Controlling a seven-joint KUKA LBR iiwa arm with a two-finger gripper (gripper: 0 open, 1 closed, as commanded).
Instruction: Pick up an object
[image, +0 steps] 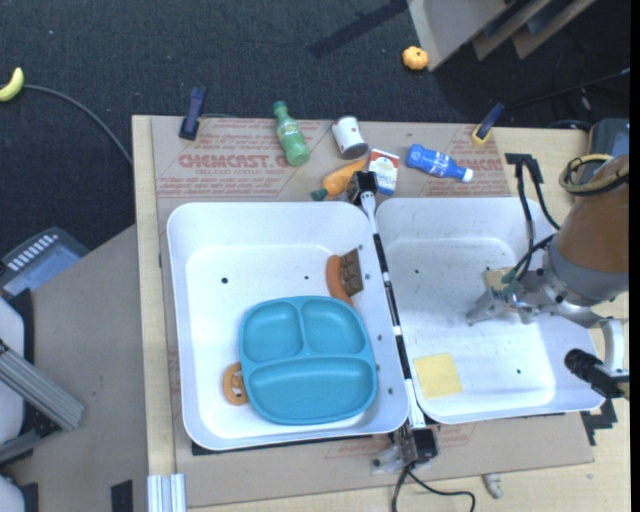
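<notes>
The gripper (492, 300) is being positioned low over the middle of the right bin (470, 400), toward its right wall, and whether anything is being held cannot be told. The nearest candidate, the yellow square (437, 375), is lying flat near that bin's front-left corner, and a miss is being risked because so thin a piece is likely to slip under a closing grasp. Open floor is being left between them, while the centre divider (385, 295) is limiting leftward travel.
</notes>
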